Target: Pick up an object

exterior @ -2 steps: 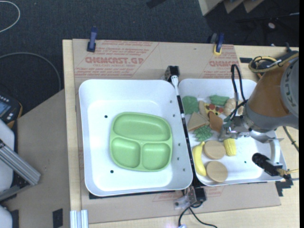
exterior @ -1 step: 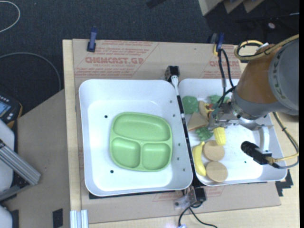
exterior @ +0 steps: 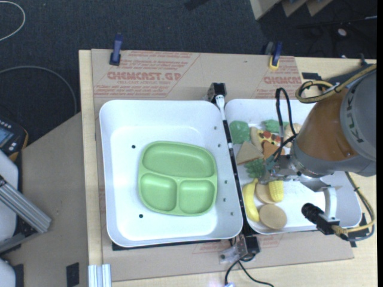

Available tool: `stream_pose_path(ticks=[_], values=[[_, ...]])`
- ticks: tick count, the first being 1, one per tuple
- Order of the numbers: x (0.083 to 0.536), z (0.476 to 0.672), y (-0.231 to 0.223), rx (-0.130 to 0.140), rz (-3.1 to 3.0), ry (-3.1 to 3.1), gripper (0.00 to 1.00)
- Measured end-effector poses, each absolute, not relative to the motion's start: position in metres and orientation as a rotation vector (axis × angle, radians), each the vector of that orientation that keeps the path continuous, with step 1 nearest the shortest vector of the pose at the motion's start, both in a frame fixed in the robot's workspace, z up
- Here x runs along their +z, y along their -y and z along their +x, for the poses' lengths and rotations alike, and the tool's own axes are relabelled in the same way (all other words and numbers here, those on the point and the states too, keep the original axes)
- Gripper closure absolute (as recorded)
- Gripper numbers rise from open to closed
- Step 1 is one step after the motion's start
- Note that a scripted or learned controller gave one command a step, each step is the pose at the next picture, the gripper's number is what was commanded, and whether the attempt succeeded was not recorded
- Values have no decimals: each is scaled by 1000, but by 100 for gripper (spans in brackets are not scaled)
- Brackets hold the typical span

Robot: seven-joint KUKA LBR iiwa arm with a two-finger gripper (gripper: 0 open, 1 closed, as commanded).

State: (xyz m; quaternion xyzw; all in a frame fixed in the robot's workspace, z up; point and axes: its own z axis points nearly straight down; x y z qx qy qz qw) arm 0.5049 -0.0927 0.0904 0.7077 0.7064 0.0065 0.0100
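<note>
- Soft, even light from above; the white bins [exterior: 114, 178] look bright.
- Dark floor toward 12 o'clock.
- Everything looks a little fuzzy, with faint shadows.

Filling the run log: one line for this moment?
arm: over right bin | gripper: low among toy food | green tray: left bin | grasp: unconfirmed

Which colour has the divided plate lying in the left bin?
Light green. The divided plate shows clearly in the camera view, lying in the left bin.
</note>
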Motion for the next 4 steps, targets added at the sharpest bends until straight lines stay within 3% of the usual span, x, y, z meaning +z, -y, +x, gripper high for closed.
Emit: stream_pose_path(ticks=[1,2,3,4], values=[[192,609,14,21,2199,-2224,100],[184,522,-69,-4,2218,-2238,100],[184,484,-22,-7,2231,-2218,100],[278,480,-48,13,2212,-2222,100]])
